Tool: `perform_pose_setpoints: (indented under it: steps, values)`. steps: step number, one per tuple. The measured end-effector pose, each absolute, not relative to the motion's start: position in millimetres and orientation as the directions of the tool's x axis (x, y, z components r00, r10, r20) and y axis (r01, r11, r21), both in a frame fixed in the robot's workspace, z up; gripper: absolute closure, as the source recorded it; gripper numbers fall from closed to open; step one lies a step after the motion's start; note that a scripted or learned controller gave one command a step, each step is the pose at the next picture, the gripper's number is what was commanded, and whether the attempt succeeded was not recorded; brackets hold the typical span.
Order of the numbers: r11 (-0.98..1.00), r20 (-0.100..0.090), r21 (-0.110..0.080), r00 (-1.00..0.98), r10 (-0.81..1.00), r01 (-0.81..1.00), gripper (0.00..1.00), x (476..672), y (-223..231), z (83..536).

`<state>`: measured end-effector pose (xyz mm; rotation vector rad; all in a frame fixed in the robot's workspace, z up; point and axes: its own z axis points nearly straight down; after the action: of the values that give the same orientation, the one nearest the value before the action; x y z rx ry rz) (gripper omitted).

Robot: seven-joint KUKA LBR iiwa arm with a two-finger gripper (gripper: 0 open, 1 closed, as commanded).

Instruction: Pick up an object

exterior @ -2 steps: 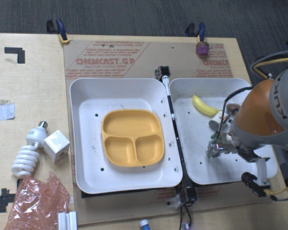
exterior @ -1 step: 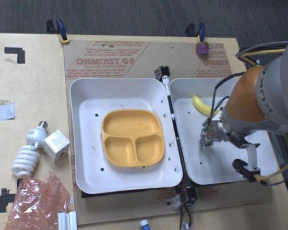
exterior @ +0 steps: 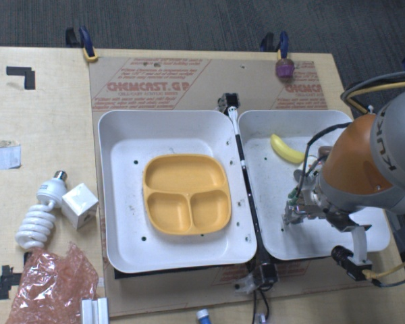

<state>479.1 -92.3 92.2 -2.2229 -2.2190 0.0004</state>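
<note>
A yellow banana lies near the back left of the right bin. An orange divided plate rests in the middle of the left bin. My gripper hangs low over the right bin's floor, in front of the banana and apart from it. The grey and orange arm above covers much of that bin's right side. Nothing shows between the gripper's tips.
A white spiral light bulb, a small white box and a crumpled pinkish bag lie on the bench left of the bins. A purple object sits behind the right bin. A black divider runs between the bins.
</note>
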Motion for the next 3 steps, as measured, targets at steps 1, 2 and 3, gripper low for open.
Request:
perform_pose_setpoints:
  steps: [1, 2, 3]
  values:
    - [-0.001, 0.0, 0.001, 0.001, 1.0, 1.0, 0.0, 478.3, -92, 92]
    - [0.001, 0.0, 0.001, -0.001, 1.0, 1.0, 0.0, 492.8, -94, 92]
    - [0.002, -0.001, 0.0, -0.002, 1.0, 1.0, 0.0, 608.2, -108, 93]
